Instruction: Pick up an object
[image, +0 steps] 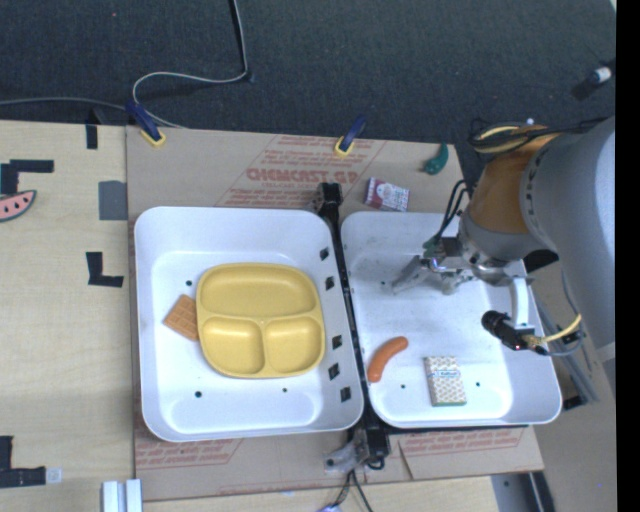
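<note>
An orange sausage-shaped toy (387, 358) lies in the right bin (400, 245), near its front left. A small white box with blue print (444, 381) rests just right of it, close to the front wall. My gripper (403, 279) reaches in from the right and points left over the upper middle of that bin, above both objects and apart from them. Its fingers look spread with nothing between them. In the left bin (165, 380) sits a yellow divided plate (262, 318) with a tan cracker-like piece (182, 318) tucked at its left edge.
The grey arm with its orange band (510, 190) hangs over the right bin's far right side. A small red and white packet (386, 194) lies on the cardboard behind the bins. Black clips (337, 300) run along the divide between the bins.
</note>
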